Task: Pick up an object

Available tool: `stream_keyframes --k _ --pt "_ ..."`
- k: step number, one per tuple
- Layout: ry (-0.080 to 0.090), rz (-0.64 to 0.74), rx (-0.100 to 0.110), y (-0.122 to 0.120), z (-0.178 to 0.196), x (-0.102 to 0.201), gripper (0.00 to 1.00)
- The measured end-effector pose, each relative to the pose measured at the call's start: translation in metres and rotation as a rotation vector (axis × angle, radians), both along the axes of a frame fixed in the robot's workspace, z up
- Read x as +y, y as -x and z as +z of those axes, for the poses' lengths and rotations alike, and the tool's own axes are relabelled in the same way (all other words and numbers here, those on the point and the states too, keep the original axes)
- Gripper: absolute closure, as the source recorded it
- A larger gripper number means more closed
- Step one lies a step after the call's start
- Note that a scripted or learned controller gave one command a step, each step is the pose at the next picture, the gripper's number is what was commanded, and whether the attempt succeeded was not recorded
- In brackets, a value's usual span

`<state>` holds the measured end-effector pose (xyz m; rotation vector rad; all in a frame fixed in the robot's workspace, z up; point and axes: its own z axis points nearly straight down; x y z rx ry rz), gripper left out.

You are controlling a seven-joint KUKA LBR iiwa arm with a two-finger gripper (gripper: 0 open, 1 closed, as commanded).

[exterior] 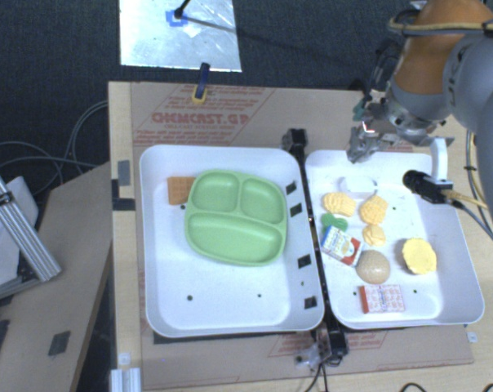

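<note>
Camera view: gripper point(362, 147) above right bin's point(467, 276) far edge.

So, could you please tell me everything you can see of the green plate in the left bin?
The green plate is a pale green, rounded-rectangle tray that looks like plastic, divided into three compartments: two smaller ones at the far side and one long one nearer the camera. It lies flat, right way up, in the left bin, slightly rotated. Its far-left corner overlaps a flat orange-brown cracker-like piece.
</note>
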<state>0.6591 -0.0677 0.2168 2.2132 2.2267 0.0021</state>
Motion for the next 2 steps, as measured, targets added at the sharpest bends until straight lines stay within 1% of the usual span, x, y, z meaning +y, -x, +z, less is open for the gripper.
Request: stream_keyframes --k 1,2 --pt "0.0 0.0 0.0 0.011 0.01 0.006 1.0" --pt "0.001 0.001 -0.002 -0.002 0.008 0.005 1.0"
